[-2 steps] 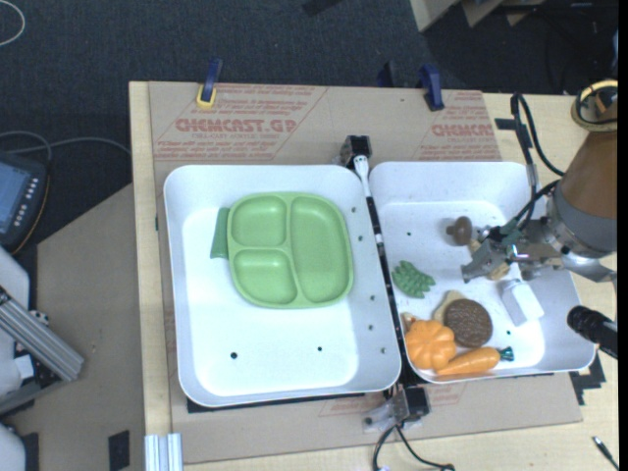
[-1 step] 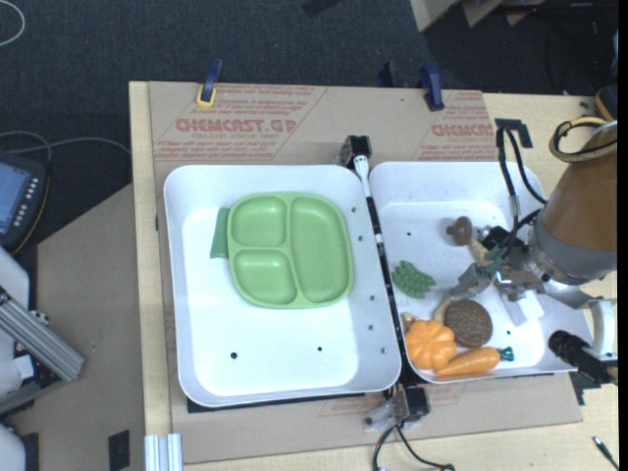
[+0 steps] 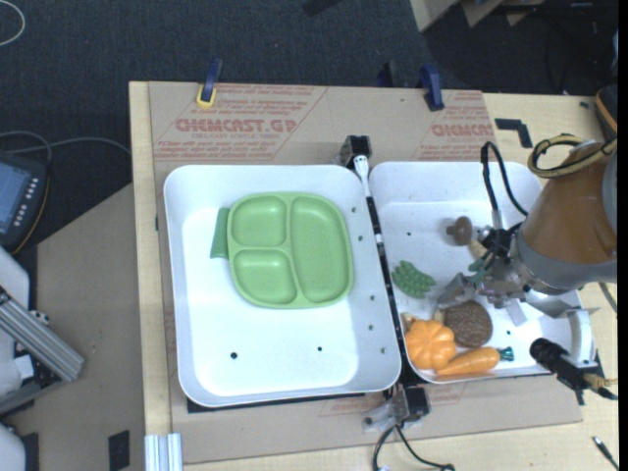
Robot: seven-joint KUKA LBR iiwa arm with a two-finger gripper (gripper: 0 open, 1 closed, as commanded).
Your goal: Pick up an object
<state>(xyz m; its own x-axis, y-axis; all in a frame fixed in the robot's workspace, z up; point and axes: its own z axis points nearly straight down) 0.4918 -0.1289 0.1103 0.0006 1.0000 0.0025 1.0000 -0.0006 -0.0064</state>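
Above right bin, gripper hovered; finger state unclear. Brown round object lay at 7 o'clock, just beside.

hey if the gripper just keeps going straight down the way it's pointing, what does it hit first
Probably the brown round piece, which lies right under the gripper in the right bin. Depth is unclear from this slant.

You can't tell the gripper state: its tip blurs over the right bin, and the arm is cut off at the frame's right.
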